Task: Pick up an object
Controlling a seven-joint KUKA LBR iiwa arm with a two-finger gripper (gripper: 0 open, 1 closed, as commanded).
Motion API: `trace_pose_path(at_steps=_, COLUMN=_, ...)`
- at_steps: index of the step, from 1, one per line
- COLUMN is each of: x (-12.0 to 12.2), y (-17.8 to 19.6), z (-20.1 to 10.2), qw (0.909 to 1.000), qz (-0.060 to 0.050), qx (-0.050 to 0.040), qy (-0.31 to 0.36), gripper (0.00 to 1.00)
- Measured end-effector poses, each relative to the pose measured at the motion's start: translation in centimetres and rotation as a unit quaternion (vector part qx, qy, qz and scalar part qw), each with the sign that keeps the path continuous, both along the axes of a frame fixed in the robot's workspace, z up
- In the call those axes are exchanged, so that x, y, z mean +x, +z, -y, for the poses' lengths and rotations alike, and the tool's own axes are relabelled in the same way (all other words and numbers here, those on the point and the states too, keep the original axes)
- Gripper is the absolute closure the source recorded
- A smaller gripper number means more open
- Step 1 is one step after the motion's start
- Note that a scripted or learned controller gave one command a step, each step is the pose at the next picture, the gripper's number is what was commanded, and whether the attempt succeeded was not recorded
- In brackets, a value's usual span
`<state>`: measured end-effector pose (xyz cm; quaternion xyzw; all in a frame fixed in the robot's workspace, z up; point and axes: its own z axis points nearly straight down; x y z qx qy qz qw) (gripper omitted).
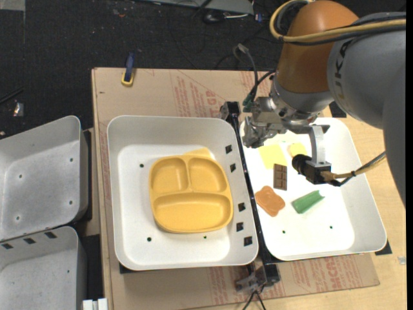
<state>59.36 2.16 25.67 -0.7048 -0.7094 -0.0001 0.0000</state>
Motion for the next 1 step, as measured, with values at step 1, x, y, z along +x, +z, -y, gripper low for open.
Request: trace_pose_path(at_steps=1, x=-0.30, y=-0.33, z=-4.41, qw=1.0000, qz=-0.001, qx=0.0003, qy=0.000, gripper=1.00)
